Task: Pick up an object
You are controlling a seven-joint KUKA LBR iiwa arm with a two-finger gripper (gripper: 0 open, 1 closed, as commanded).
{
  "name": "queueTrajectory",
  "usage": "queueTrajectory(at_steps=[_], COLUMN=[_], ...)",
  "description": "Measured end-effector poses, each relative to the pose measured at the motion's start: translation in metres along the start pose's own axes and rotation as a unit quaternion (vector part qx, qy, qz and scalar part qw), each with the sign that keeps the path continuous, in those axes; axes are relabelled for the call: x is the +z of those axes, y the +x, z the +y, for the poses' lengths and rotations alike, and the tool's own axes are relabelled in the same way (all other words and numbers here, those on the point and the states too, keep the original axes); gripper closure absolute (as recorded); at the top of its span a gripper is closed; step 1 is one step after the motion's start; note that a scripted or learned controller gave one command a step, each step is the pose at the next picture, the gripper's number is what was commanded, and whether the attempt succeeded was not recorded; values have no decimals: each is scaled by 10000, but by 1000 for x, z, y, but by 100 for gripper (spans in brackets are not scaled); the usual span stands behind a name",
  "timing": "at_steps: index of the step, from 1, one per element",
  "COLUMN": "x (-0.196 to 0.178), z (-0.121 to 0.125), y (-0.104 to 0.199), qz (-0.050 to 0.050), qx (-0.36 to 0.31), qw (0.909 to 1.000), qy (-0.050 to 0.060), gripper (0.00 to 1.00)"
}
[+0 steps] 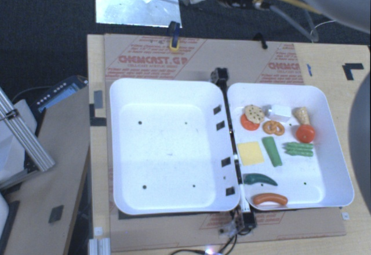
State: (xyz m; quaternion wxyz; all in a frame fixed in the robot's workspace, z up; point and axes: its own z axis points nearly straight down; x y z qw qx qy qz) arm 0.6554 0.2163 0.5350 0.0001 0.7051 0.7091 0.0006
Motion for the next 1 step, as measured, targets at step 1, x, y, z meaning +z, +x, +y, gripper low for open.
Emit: queueTrajectory(at_steps=[1], x=[0], z=[-1], y=[19], qz=[4], qx=[-6], qw=[10000], qy=[-7], gripper=[100])
